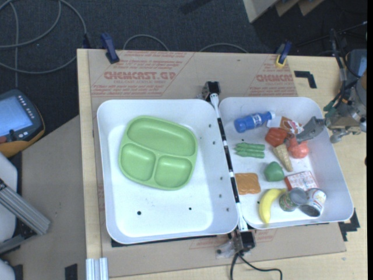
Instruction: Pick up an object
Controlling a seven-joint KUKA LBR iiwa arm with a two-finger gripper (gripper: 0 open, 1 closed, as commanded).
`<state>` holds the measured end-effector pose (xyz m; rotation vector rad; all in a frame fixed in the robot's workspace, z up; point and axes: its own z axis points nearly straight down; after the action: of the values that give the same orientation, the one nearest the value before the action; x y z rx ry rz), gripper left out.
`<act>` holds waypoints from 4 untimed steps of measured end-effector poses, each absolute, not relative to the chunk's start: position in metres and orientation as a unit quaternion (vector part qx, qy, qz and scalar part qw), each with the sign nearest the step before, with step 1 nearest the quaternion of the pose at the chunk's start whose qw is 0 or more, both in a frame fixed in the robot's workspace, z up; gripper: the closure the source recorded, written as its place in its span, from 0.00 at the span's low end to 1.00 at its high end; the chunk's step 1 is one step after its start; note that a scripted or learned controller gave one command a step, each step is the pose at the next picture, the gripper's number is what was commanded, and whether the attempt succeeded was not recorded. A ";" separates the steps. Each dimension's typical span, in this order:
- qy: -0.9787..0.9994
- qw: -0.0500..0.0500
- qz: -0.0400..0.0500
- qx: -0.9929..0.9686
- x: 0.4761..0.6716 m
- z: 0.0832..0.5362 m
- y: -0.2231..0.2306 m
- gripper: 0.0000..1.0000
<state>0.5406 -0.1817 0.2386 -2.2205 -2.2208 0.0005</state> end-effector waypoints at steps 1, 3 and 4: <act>-0.707 0.002 0.001 -0.707 0.559 0.109 -0.141 0.00; -0.707 -0.001 -0.001 -0.708 0.536 0.095 -0.134 1.00; -0.707 -0.001 -0.001 -0.708 0.536 0.095 -0.134 0.00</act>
<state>0.5357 -0.1337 0.0954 -2.2247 -2.2217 -0.0030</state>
